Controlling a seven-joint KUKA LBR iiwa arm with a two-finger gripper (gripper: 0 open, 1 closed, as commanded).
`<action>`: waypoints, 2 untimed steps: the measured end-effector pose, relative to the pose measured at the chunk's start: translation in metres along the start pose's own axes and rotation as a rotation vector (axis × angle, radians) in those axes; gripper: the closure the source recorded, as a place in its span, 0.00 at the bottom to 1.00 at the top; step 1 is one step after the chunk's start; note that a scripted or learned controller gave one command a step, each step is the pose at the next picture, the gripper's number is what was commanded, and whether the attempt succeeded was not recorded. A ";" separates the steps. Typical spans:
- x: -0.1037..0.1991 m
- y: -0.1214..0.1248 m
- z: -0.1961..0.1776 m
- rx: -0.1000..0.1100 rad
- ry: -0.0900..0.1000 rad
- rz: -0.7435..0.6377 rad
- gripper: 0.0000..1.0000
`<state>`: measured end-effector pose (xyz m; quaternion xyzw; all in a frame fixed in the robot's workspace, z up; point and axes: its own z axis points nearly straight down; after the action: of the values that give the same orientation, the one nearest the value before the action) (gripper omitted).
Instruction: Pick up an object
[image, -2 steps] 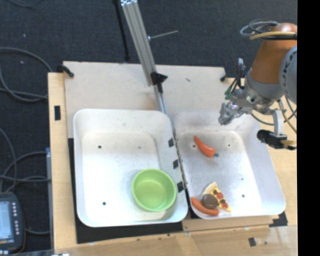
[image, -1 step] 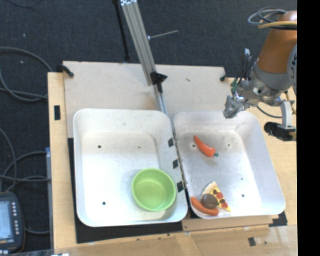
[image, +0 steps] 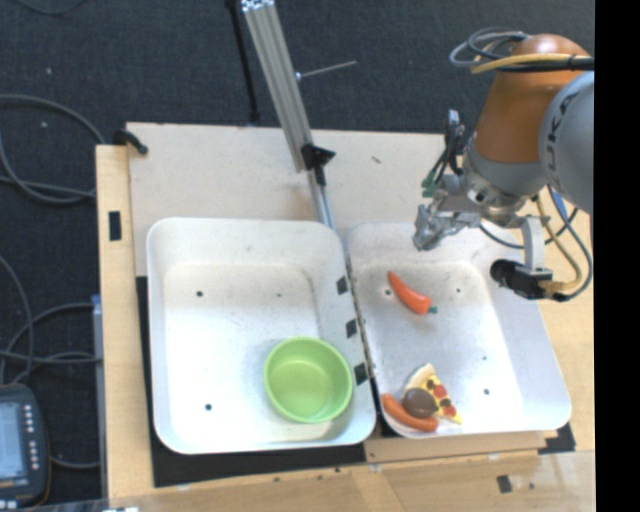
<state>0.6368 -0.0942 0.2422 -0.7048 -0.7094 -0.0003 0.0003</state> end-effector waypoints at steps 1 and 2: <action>0.058 -0.014 0.006 0.000 0.000 -0.001 1.00; 0.099 -0.030 0.010 0.000 0.000 0.000 1.00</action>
<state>0.6066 0.0049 0.2325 -0.7049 -0.7093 -0.0003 0.0006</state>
